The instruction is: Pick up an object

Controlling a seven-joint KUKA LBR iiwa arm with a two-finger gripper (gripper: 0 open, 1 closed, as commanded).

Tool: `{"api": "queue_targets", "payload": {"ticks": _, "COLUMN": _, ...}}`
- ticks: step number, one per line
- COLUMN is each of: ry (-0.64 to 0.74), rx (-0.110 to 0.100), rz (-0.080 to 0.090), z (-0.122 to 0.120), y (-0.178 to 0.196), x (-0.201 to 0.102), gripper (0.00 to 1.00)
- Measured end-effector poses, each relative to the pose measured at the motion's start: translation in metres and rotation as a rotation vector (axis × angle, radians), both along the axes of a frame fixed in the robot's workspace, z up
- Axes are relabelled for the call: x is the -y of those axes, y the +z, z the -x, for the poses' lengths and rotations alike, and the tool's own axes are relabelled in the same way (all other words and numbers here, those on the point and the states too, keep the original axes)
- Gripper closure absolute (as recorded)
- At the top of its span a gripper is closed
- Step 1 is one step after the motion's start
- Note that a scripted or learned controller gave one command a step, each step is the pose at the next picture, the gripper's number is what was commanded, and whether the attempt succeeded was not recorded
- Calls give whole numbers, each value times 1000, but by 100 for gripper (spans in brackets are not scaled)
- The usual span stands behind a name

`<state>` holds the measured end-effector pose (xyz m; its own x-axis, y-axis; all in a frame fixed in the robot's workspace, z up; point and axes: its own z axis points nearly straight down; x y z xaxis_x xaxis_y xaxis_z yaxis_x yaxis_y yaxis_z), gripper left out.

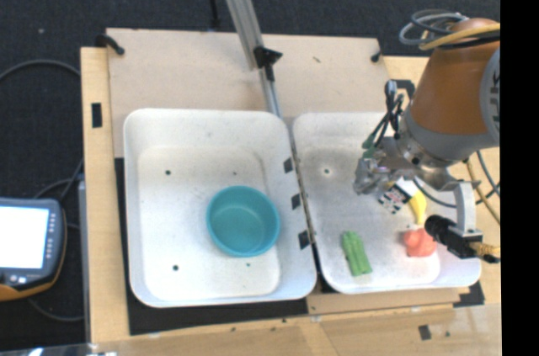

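Three items in my right white plastic bin (337, 135) — green ridged block (356, 252), yellow piece (416, 207), red lump (418, 242); gripper (375, 178) above them, grip state indiscernible — nothing lifted yet.

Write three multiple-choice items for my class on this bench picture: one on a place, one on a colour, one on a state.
1. Which bin holds the bowl?
A. the left bin
B. the right bin
C. neither, it stands on the bench

2. What colour is the ridged block near the right bin's front rim?
A. red
B. green
C. blue

3. How does the bowl stand?
A. upside down
B. tipped on its side
C. upright, mouth up

Answers: 1 A, the bowl sits in the front half of the left bin. 2 B, the block is plainly green, beside a reddish object and a yellow object. 3 C, the bowl's open hollow faces the camera. The gripper hangs over the right bin, above those objects.
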<state>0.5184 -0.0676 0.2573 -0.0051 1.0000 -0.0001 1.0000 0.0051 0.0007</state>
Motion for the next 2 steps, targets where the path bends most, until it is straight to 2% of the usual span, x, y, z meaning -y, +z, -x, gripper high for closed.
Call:
{"api": "queue_targets", "payload": {"ticks": 1, "ry": 2, "rx": 0, "rz": -2, "z": 1, "y": -1, "x": -43, "gripper": 100}}
{"api": "queue_targets", "payload": {"ticks": 2, "ry": 0, "rx": 0, "rz": -1, "z": 12, "y": -10, "x": -89, "gripper": 100}}
